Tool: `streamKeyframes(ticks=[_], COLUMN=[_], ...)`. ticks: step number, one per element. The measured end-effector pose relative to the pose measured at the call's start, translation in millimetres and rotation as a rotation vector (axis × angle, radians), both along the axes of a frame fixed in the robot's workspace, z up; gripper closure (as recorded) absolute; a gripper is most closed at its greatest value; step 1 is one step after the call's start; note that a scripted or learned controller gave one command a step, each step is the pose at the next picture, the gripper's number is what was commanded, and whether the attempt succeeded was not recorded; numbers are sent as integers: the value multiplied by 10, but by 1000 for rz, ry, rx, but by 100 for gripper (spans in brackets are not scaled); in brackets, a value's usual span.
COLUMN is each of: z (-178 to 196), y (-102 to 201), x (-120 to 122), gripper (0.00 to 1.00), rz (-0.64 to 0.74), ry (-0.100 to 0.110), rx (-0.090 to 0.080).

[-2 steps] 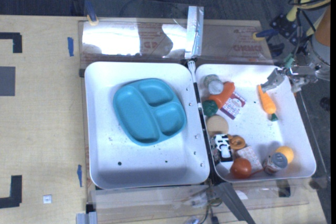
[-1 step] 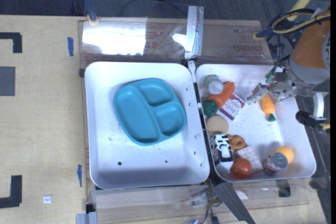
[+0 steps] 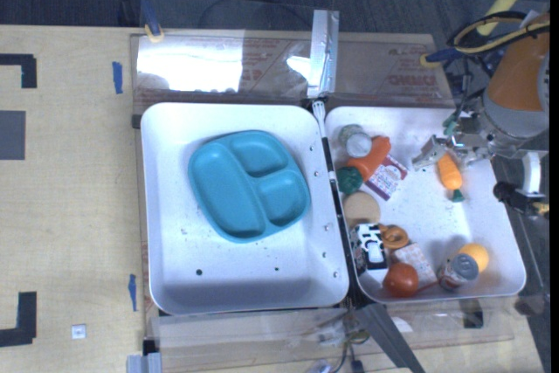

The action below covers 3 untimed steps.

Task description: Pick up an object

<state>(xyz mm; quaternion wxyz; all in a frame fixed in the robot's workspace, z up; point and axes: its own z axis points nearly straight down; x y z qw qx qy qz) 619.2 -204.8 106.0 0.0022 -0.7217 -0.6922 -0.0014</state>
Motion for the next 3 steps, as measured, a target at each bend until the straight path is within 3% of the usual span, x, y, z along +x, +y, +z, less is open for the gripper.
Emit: streamKeyframes(ticks=[1, 2, 3], z=[115, -107, 1097], y=[-6, 135, 437], x=[13, -3, 23], gripper=[100, 100, 100], rz=[2, -73, 40], ry=[-4, -15, -12], rx=[-4, -12, -8])
